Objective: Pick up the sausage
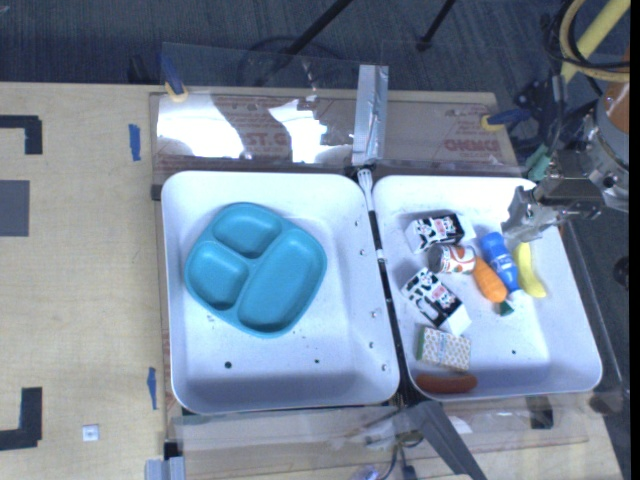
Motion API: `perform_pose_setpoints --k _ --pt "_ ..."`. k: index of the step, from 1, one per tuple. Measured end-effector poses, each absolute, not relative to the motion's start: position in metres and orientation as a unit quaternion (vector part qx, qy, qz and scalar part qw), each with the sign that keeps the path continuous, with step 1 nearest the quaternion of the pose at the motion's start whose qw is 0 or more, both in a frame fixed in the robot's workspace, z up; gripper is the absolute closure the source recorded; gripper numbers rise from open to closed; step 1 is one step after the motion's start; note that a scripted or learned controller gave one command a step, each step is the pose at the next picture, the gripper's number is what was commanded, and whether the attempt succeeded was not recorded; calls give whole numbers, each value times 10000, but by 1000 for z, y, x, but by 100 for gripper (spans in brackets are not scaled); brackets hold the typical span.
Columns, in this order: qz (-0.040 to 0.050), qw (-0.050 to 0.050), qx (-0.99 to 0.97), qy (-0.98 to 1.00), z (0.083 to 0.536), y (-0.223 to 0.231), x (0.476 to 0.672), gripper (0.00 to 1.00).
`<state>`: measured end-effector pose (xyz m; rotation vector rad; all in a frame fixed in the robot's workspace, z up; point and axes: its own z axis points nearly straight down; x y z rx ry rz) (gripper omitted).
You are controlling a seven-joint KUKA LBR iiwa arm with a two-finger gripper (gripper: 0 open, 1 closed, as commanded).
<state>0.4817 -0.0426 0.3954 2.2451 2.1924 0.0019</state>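
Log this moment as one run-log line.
task: pick up sausage | sausage: right bin, near edge | claw: over far right corner, apart | status: not grasped

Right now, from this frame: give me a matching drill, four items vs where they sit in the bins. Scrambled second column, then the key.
Items
1. sausage
2. blue divided plate
3. banana
4. carrot

Places
A. left bin, roughly centred
B. right bin, against the near wall
C. right bin, farthest toward the arm's side of the toy cluster
D. right bin, just left of the blue bottle

Pairs: 1-B, 2-A, 3-C, 4-D
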Motion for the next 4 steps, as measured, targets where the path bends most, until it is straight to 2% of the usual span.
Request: perform_pose_setpoints --k 1,4 --pt "2 13 7011 7131 435 -74 480 100" --pt "17 69 6982 7159 466 -71 485 100"
